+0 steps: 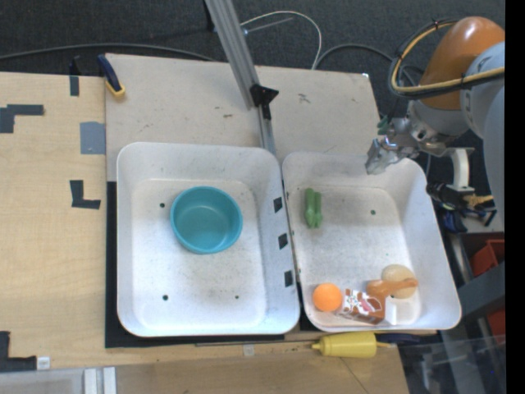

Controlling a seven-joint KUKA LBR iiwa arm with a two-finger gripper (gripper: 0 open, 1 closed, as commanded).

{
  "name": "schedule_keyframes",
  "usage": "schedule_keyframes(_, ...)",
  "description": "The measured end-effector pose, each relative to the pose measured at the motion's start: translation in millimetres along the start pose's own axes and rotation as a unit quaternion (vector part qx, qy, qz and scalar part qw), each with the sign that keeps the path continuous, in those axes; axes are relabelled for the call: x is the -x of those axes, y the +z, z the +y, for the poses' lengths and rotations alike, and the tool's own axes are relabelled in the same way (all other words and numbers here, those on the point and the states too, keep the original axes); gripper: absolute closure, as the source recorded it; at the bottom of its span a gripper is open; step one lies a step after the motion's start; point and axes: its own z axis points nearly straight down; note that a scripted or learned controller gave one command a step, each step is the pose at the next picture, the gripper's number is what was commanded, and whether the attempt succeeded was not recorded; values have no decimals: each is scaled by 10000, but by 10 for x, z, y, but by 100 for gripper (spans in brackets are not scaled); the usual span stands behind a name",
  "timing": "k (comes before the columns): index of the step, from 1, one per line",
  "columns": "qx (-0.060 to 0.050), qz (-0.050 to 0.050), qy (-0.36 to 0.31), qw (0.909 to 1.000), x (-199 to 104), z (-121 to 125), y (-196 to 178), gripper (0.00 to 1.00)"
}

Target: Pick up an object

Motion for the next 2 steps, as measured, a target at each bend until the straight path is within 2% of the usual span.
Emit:
schedule_keyframes(1, 8, -6, -1, 10000, 3, -12, -640, 100)
schedule_keyframes(2, -21, 5, -1, 10000, -4, -7, -750, 100)
